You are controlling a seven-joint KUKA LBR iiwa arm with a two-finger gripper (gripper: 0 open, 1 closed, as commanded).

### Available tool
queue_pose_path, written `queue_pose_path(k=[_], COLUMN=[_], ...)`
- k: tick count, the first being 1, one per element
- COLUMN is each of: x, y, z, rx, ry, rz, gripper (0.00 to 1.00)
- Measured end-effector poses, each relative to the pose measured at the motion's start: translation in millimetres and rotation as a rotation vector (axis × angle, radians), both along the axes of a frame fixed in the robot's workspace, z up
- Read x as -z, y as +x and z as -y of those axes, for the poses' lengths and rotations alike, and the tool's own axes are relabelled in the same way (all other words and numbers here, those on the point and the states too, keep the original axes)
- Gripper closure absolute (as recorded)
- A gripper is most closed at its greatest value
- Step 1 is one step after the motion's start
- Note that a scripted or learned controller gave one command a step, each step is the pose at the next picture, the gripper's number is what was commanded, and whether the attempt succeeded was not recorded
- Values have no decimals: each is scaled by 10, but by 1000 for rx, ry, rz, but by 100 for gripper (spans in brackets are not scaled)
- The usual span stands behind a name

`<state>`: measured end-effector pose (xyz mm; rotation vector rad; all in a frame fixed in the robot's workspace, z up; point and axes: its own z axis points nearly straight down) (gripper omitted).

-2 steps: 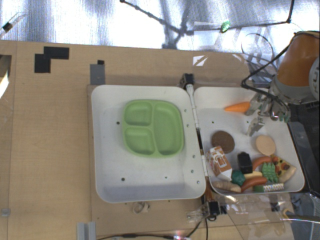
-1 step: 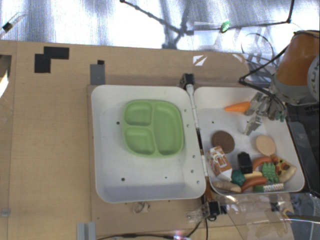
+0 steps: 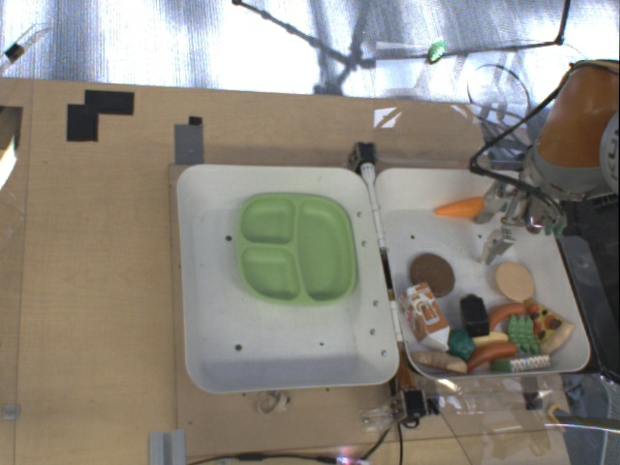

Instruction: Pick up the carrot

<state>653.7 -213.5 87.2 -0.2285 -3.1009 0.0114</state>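
The gripper [image 3: 501,229] hangs over the back part of the right bin [image 3: 578,356], below the grey arm with its orange band [image 3: 573,119]. Its two metal fingers [image 3: 497,247] point down and stand apart, with nothing between them, so it is open and holds nothing. The carrot [image 3: 459,207] lies just beside it on the left, on the white floor of the same bin, near the back wall. It is orange, smooth and cone-shaped, with the thin end pointing to the left. The view does not show clearly if a finger touches its thick end.

Nearer to the front, the same bin holds a round brown disc [image 3: 432,273] and a round pale tan disc [image 3: 513,281], both flat. At the front wall many small toy foods lie close together: a small white and orange carton [image 3: 425,314], a black block [image 3: 474,312], a dark green piece [image 3: 461,345], a red sausage [image 3: 504,314] and a bumpy green piece [image 3: 523,332].

The left bin [image 3: 208,347] is also white, shallow and with rounded corners. In it lies one light green plate [image 3: 295,248] of smooth plastic, divided in three compartments. Both bins stand side by side on a brown wooden bench [image 3: 87,308].
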Motion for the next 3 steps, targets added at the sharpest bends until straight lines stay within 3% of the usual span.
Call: queue_pose_path(k=[1, 2, 3], x=[-2, 3, 3], y=[5, 12, 12], z=[-59, -58, -58], rx=[51, 192, 192], ry=[-11, 5, 5], rz=[-3, -12, -12], gripper=[0, 0, 0])
